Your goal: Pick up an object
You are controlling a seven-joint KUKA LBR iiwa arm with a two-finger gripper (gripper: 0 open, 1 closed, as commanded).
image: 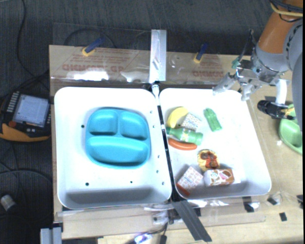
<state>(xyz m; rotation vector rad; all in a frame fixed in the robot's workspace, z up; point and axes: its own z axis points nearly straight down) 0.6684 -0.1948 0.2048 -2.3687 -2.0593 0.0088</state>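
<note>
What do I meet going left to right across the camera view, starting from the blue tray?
Blue tray → yellow banana → green block → claw, hovering over the right bin's far right corner.

Below me the tabletop (pixel 274 161) carries two shallow white bins side by side: the left bin (pixel 71 136) and the right bin (pixel 249 151), their rims touching. A clear plastic sheet (pixel 117 65) lies along the far edge, held by clips.
</note>
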